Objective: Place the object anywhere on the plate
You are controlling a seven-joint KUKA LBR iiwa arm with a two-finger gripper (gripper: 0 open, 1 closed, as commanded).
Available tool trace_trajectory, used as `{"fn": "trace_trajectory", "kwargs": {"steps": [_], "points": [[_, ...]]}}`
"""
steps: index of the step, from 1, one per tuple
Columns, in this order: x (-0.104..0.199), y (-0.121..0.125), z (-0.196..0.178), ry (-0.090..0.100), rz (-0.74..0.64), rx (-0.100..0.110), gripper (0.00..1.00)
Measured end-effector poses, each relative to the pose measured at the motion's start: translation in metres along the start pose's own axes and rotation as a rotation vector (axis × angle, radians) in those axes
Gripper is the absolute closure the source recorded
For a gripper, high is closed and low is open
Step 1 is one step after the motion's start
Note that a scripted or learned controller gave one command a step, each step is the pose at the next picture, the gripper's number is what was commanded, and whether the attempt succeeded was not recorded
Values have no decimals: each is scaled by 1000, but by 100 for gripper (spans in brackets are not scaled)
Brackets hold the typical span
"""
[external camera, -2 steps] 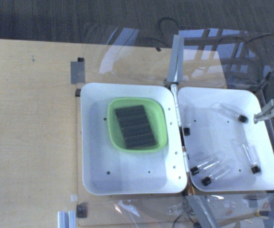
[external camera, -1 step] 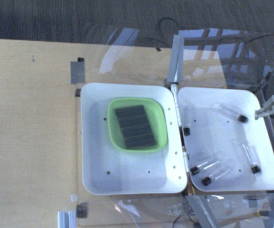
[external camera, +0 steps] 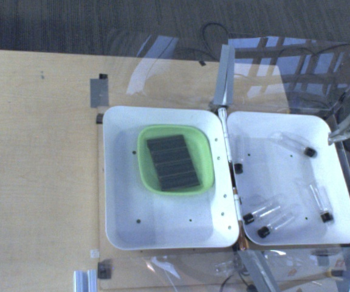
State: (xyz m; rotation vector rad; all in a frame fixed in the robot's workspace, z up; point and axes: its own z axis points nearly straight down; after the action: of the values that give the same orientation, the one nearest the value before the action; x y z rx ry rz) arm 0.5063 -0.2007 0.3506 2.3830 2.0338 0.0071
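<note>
The gripper (external camera: pixel 347 130) sits at the far right of the camera view, over the outer rim of the right bin (external camera: pixel 266 181). It shows only as a pale sliver at the frame's edge, so I cannot tell whether it is released or clenched, and nothing can be seen in it.

Well apart from the gripper, across the divider between the 2 bins, the green plate (external camera: pixel 143 163) rests in the left bin (external camera: pixel 163 224). A dark ridged slab (external camera: pixel 173 162) lies flat on it, slightly askew, inside the plate's raised rim. I take this slab to be the task's object. If so, it already lies where the task wants it.

Much nearer the gripper, in the bin beneath it, lie what look like 4 clear tubes (external camera: pixel 266 213) with black caps: 2 side by side at the corner farthest from it along the front wall, 1 close below it, 1 close to its left. They are hard to make out against the white floor.

The slab looks stiff, flat and fairly light, and the ridges should give some bite against slipping. Lying low on the plate, it offers little height to grip. The better hold is probably across its narrow width, closing on the 2 long edges near the middle so it does not tip. The plate's rim leaves little room beside those edges, so a descent there would need care.
</note>
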Motion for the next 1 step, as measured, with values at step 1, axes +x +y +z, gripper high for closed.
{"fn": "trace_trajectory", "kwargs": {"steps": [1], "points": [[3, -18, -10, 0, -192, -1, 0]]}}
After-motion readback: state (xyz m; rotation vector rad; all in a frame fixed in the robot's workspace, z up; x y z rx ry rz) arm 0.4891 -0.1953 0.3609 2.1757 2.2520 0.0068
